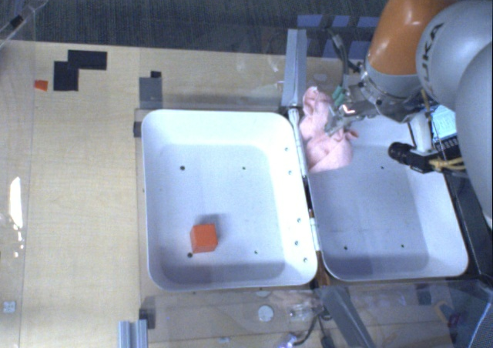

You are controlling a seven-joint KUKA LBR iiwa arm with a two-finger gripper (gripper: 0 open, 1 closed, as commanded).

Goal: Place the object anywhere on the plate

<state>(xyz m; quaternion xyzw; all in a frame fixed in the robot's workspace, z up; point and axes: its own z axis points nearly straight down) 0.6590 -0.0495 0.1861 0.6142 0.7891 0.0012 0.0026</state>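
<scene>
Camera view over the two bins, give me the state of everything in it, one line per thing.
Small orange block: resting flat on the left white bin's floor, near its front.
Crumpled pink soft object: lying in the right bin's far left corner, against the divider.
Gripper: low over the pink object, apparently touching it.
Left white bin: holds the block.
Right white bin: holds the pink object.

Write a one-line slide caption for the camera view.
KUKA arm's gripper over a pink object in the right bin; orange block in the left bin.
</scene>
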